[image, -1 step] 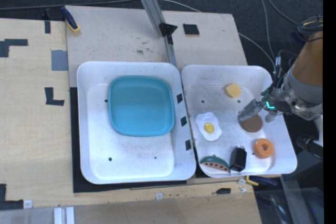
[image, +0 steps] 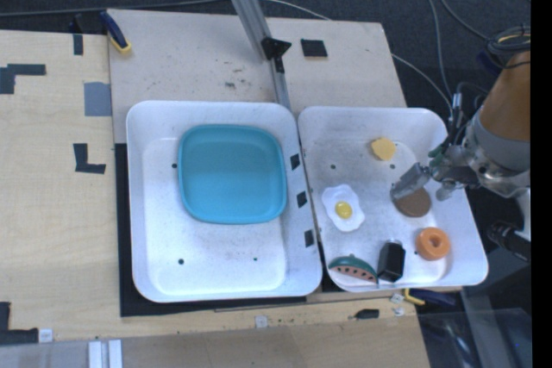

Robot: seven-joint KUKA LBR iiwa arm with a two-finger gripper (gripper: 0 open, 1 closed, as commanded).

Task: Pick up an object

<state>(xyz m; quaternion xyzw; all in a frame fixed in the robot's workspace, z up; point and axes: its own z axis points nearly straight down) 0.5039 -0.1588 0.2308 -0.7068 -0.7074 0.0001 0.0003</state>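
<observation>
Brown disc lies in the right bin, just below the fingers; whether they are open, I cannot tell; doughnut nearby.

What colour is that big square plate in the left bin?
Light blue plate, seen clearly in the camera view.

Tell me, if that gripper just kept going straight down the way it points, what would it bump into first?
Most likely the brown round piece in the right bin: the gripper hangs right above it. Depth is hard to judge from this slanted view.
</observation>
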